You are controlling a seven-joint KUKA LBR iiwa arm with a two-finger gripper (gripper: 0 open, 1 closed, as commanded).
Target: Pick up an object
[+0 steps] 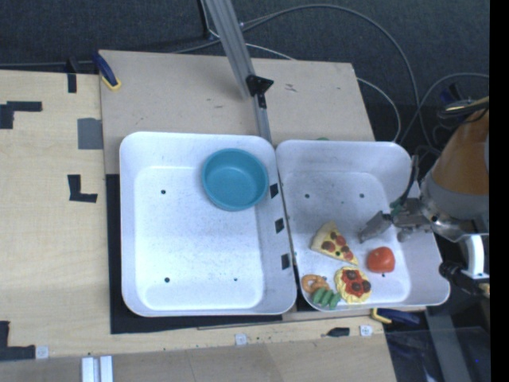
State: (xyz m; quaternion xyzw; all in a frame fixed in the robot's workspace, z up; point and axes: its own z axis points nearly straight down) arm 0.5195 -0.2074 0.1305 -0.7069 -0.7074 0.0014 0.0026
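Two white bins: blue bowl (235, 179) in left bin (151, 237). Gripper (374, 228) above right bin (342, 173), beside pizza slice (332, 243), near tomato (381, 259); finger state undeterminable.

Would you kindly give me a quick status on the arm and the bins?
End effector low in right bin, nothing visibly held. Tomato and pizza slice close beside it. Blue bowl alone in left bin.

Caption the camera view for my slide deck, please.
Gripper over the right bin near toy foods; blue bowl in the left bin.
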